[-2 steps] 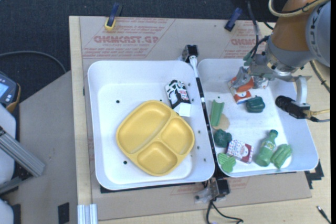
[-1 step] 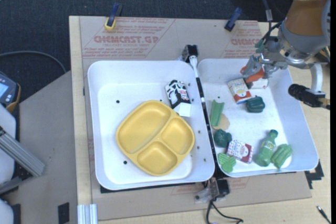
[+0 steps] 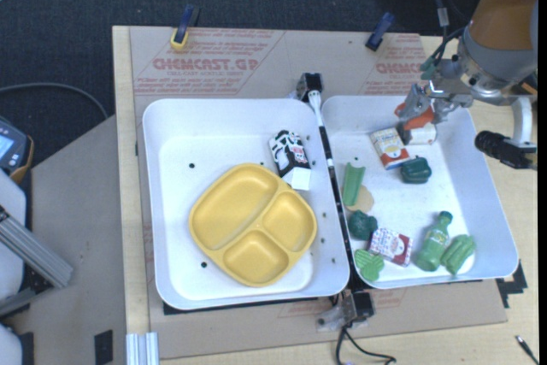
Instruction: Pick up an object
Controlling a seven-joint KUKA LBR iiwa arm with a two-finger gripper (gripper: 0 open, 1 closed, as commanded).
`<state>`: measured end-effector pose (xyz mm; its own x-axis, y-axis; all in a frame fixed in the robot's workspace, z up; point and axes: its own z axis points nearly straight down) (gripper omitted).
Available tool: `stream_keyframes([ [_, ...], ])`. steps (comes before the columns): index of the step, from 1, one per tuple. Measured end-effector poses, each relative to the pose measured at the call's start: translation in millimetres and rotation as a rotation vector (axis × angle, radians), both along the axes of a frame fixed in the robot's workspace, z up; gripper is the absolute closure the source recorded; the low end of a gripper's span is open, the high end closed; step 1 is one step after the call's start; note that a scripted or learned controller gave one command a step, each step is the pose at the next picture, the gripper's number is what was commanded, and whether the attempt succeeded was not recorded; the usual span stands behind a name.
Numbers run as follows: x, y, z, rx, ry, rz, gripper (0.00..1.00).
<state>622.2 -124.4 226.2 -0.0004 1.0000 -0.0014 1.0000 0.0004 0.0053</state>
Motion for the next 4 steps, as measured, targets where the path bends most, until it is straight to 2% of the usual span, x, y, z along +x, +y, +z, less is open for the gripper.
stream_keyframes([
  [1, -22.2, 54.4, 8.8, 0.004, 0.009, 0.005, 1.0],
  [2, -45.8, 104.9, -5.9, 0.005, 0.011, 0.005, 1.0],
  [3, -71.5, 163.0, -3.2, 0.004, 0.01, 0.006, 1.0],
  [4, -78.0, 174.1, 7.8, 0.002, 0.005, 0.002, 1.0],
])
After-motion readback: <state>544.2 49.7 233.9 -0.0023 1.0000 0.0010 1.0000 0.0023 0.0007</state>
